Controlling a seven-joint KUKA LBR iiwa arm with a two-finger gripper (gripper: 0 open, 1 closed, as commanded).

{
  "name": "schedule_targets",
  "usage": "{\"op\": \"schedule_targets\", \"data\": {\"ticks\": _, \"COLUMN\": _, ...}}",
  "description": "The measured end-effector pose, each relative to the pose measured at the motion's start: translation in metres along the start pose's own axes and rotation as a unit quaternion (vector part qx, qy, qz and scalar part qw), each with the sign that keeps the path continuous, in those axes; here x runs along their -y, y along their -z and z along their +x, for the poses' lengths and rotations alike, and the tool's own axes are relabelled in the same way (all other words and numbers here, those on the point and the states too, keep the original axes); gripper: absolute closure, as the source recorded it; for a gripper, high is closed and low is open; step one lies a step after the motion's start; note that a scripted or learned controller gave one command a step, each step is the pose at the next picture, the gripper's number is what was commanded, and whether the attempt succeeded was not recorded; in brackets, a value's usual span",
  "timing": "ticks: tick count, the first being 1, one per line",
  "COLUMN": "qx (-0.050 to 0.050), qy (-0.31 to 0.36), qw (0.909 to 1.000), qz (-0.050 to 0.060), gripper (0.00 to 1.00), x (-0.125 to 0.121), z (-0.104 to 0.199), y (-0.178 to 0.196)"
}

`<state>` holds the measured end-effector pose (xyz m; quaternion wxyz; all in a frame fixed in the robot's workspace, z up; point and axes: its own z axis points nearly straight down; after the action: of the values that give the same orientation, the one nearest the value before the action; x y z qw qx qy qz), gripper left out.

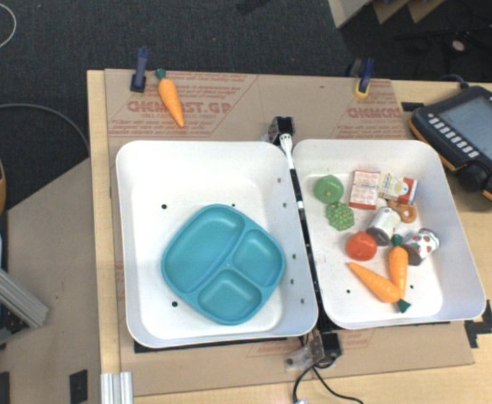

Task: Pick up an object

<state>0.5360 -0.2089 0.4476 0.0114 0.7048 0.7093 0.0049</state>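
Note:
The right white bin (458, 286) holds a cluster of toy foods. A green round piece (329, 188) and a bumpy green piece (340, 216) lie at its left. Beside them are a red tomato (361, 246), two orange carrots (374, 283) (398, 268), a red-and-white box (365, 189), a small carton (398, 188) and a white can (385, 224). In the left white bin (145, 183) a teal divided plate (222, 263) lies flat.
Another toy carrot (171, 99) lies outside the bins on the cardboard at the back left, near a blue clamp (138, 70). A second clamp (364, 76) stands at the back right. A dark control pendant (473, 133) rests on the bench to the right.

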Motion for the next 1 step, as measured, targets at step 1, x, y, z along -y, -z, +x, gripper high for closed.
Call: {"op": "schedule_targets", "data": {"ticks": 1, "qx": -0.002, "qy": -0.001, "qw": 1.0000, "qz": 0.004, "gripper": 1.00, "x": -0.0201, "z": 0.0255, "y": 0.0874}}
